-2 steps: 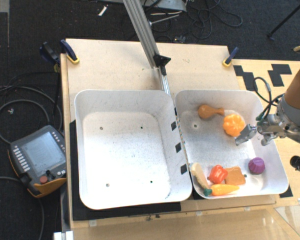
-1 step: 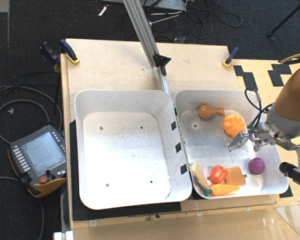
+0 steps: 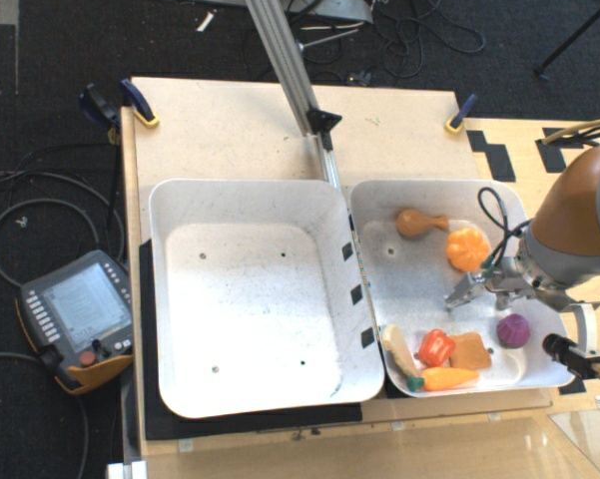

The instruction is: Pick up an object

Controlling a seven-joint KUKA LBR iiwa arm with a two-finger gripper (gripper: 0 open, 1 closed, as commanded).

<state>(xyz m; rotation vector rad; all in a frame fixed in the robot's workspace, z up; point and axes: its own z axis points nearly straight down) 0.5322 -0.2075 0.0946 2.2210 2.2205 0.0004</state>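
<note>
My gripper (image 3: 466, 289) hangs over the middle of the right bin (image 3: 379, 208), reaching in from the right. Its fingers stand open with nothing between them. Just above it lies an orange pumpkin-like toy (image 3: 466, 248), and a brown drumstick (image 3: 419, 224) lies further back. To the gripper's lower right sits a purple ball (image 3: 513, 330). Along the bin's front lie a red pepper (image 3: 436, 347), a tan block (image 3: 470, 351), an orange carrot (image 3: 449, 377) and a cream piece (image 3: 398, 349).
The left bin (image 3: 160, 267) stands beside the right one, sharing a middle wall. A slanted metal post (image 3: 285, 58) rises from behind the bins. A teach pendant (image 3: 75, 312) lies on the floor at the left. A black cable (image 3: 491, 208) loops near the wrist.
</note>
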